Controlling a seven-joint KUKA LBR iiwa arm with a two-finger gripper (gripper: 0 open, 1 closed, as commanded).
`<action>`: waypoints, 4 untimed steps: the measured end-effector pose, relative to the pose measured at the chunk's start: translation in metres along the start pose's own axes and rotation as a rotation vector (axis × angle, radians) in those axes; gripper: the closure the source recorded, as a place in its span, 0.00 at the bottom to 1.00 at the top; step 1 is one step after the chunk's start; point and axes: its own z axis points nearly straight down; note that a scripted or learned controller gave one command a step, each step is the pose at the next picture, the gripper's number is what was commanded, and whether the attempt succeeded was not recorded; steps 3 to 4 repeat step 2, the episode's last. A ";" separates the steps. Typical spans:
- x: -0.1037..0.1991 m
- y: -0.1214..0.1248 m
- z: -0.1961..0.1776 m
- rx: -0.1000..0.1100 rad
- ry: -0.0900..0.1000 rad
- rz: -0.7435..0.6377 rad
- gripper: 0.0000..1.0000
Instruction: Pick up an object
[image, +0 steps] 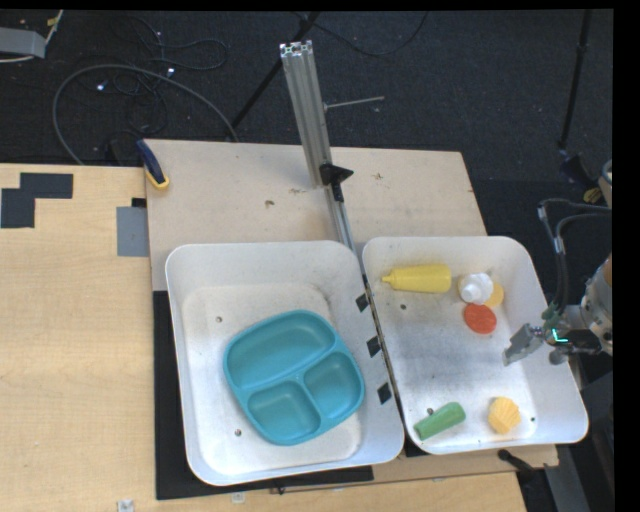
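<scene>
Starting from the left, the pale wood tabletop (70, 300) is bare, then comes the left shallow white bin (190, 290) with a teal plastic divided plate (292, 376) lying flat in the middle, three compartments with nothing in them. It looks too wide and flat for an easy grab, so my guess is it's not the target.

Next over, the right white bin (440, 330) has all the small stuff spread well apart, which should leave room to come down on one piece without bumping another: a yellow plastic squeeze bottle (418, 279) lying on its side near the top, a small white-and-yellow round toy (479, 290) just beside it, an orange-red round piece (481, 319) right below that, a green pickle-shaped toy (439, 421) near the bottom rim, and a yellow corn-like lump (505, 414) in the lower right.

Far right, the pincer (522, 345) hangs at the bin's right edge, between the orange piece and the yellow lump. Nothing visible in it, and honestly I can't tell how far open it is. Either of those two seems the likeliest pick.
</scene>
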 end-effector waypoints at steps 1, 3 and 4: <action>0.000 0.000 0.000 -0.001 0.000 0.000 0.00; -0.003 -0.001 0.064 0.007 0.003 -0.001 0.00; -0.003 -0.001 0.064 0.007 0.003 -0.001 0.00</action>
